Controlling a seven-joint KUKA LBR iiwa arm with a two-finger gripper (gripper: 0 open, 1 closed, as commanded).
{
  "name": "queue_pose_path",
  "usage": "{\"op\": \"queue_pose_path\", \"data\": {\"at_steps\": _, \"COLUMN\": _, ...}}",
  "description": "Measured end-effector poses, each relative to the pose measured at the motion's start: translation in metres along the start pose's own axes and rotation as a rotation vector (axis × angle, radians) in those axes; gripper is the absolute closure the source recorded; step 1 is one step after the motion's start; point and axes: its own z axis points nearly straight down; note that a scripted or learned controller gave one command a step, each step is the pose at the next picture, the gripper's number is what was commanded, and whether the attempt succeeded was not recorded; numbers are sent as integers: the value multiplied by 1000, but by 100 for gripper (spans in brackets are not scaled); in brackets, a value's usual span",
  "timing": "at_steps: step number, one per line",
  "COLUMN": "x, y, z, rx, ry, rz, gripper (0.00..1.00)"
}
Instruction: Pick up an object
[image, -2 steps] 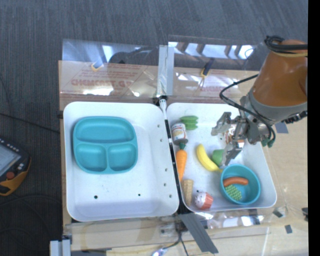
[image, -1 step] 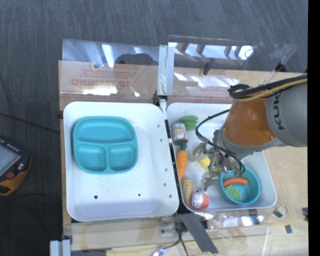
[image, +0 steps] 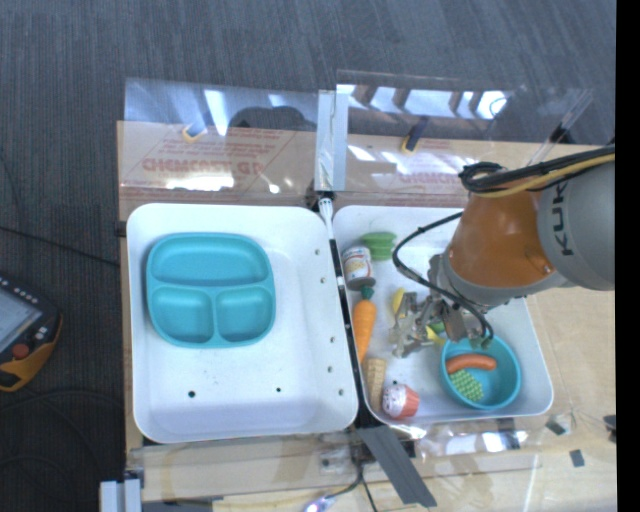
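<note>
My gripper (image: 428, 326) is low in the right bin (image: 537, 345), under the orange wrist band, over a small cluster of yellow and green pieces (image: 400, 303). To its left lie an orange carrot (image: 365, 318), a small jar (image: 357, 267) and a green piece (image: 378, 243). A cone (image: 374, 375) and a white-and-red toy (image: 400, 400) lie nearer the front. Just right of the gripper stands a blue bowl (image: 508, 388) with a red sausage (image: 470, 363) in it. The gripper's tips are lost among the clutter.
The left bin (image: 300, 395) bears a teal divided plate (image: 210, 287). A raised rim between the bins runs just left of the carrot. Black cables loop off the wrist over the right bin's back half.
</note>
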Motion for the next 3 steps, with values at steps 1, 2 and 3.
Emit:
{"op": "queue_pose_path", "data": {"at_steps": 1, "x": -129, "y": -83, "z": -86, "rx": -8, "ry": 11, "rz": -172, "gripper": 100}}
{"op": "queue_pose_path", "data": {"at_steps": 2, "x": -119, "y": -128, "z": 15, "rx": -6, "ry": 2, "rz": -162, "gripper": 100}}
{"op": "queue_pose_path", "data": {"at_steps": 3, "x": -119, "y": -126, "z": 17, "rx": -10, "ry": 5, "rz": -163, "gripper": 0}}
